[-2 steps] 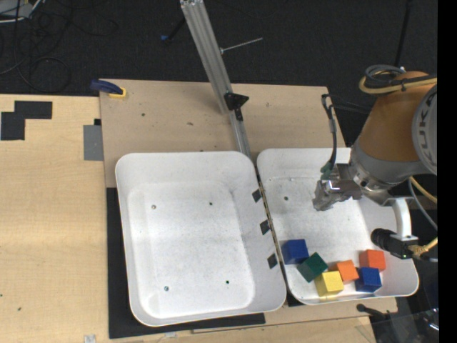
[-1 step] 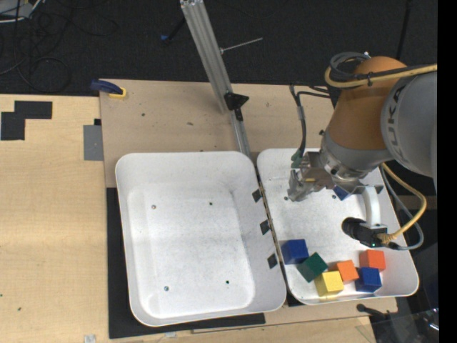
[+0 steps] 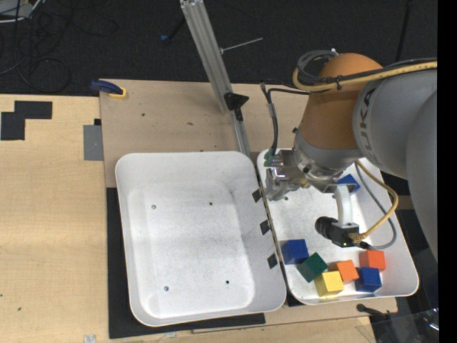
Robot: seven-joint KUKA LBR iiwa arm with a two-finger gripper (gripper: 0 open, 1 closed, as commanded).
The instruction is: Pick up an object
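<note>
Blocks lie bunched in the near corner of the right bin [image 3: 303, 213]: a blue block [image 3: 294, 251] towards the bin's left wall, a green block [image 3: 312, 266] touching its near corner, a yellow block [image 3: 330, 283] just in front of the green one, an orange block [image 3: 347, 269] beside the yellow, then a red-orange block [image 3: 374, 259] with a second blue block [image 3: 369, 279] right in front of it, close to the right rim. Another blue piece [image 3: 348, 184] peeks out farther back, partly covered by the arm. The gripper [image 3: 280, 179] hangs over the far left part of this bin, near the wall shared with the left bin [image 3: 186, 227] and well apart from the cluster; the wrist hides its tip, so I cannot tell whether it is open or closed, and no block shows in its grasp. Three black clips [image 3: 265, 226] sit along the shared wall. An aluminium rail [image 3: 207, 41] slants up from behind the bins across the wooden bench [image 3: 43, 227].
</note>
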